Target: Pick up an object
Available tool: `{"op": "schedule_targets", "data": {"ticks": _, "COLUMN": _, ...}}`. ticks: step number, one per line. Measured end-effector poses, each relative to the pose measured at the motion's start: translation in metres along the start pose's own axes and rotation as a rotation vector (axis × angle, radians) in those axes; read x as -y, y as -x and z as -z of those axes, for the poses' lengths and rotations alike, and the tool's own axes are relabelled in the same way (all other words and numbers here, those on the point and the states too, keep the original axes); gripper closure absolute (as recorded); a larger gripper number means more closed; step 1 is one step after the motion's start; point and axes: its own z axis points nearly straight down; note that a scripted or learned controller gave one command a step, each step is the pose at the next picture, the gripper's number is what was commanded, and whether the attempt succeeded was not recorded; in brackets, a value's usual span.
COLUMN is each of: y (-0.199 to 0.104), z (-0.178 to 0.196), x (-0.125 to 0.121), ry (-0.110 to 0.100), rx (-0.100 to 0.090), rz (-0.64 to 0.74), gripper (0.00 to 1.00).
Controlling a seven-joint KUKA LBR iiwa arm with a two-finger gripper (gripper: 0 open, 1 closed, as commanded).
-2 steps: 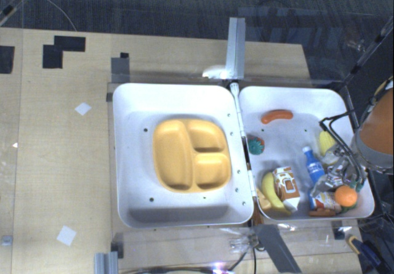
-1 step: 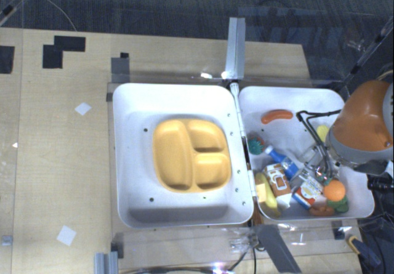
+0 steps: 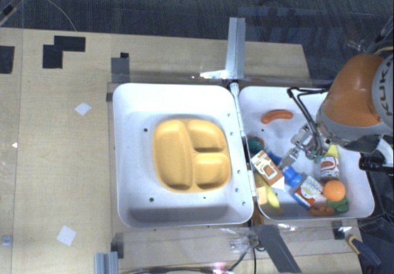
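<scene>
The pincer [image 3: 303,143] hangs over the right bin [image 3: 367,205], its fingers spread apart with nothing between them. Just beside its tips, toward the bin's lower-left, lie a blue bottle [image 3: 292,175] and a small orange-and-white carton [image 3: 267,167]. A yellow-capped bottle [image 3: 330,165] and an orange ball [image 3: 334,190] sit near its right. A red sausage [image 3: 277,116] lies farther up. The left bin [image 3: 132,143] on the counter [image 3: 55,162] holds a yellow divided tray [image 3: 189,154].

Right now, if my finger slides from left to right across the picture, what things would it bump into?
Yellow divided plate in the left bin → orange-and-white carton → gripper → orange ball. The small toys crowded around the carton and ball overlap, so I left those out.
</scene>
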Motion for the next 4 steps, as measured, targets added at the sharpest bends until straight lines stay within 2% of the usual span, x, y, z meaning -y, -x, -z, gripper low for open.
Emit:
{"op": "schedule_targets", "data": {"ticks": 1, "y": 0.056, "z": -0.041, "x": -0.037, "ry": 0.000, "rx": -0.013, "rz": 0.088, "gripper": 0.00}}
{"op": "schedule_targets", "data": {"ticks": 2, "y": 0.124, "z": -0.043, "x": -0.001, "ry": -0.003, "rx": -0.013, "rz": 0.003, "gripper": 0.00}}
{"op": "schedule_targets", "data": {"ticks": 3, "y": 0.125, "z": -0.031, "x": -0.005, "ry": 0.000, "rx": -0.007, "rz": 0.012, "gripper": 1.00}}
{"op": "schedule_targets", "data": {"ticks": 4, "y": 0.103, "z": 0.057, "x": -0.061, "ry": -0.005, "rx": -0.017, "rz": -0.372, "gripper": 1.00}}
